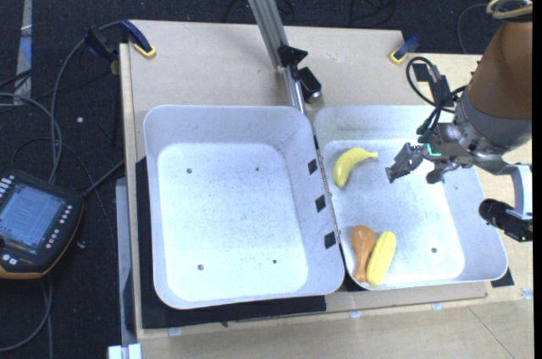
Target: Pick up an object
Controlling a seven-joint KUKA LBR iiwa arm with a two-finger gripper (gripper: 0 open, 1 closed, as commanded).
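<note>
camera view: the bench carries two shallow white bins side by side. the left bin holds nothing to speak of. the right bin has three toy foods in it. a yellow banana lies near the bin's upper left, close to the divider between the bins, curved with one end pointing right. down at the front left corner lie an orange drumstick-shaped piece and a yellow corn-like piece, touching each other, both angled up against the bin wall.

the grey arm reaches in from the right, orange band above the wrist. its gripper hangs over the right bin just to the right of the banana, apart from it, dark fingers spread a little with nothing visible between them; it grips nothing.

judging by position, the banana is the likeliest target. it looks like a light, hollow plastic toy: stiff, smooth and probably slippery, not fragile. the curve means a pinch near the tips could squirt it out sideways, so the thick middle is the place to close on, fingers set across the short width. it lies free of the wall, which leaves room on both sides. the other two are crowded together against the wall and would be harder to separate.
</note>
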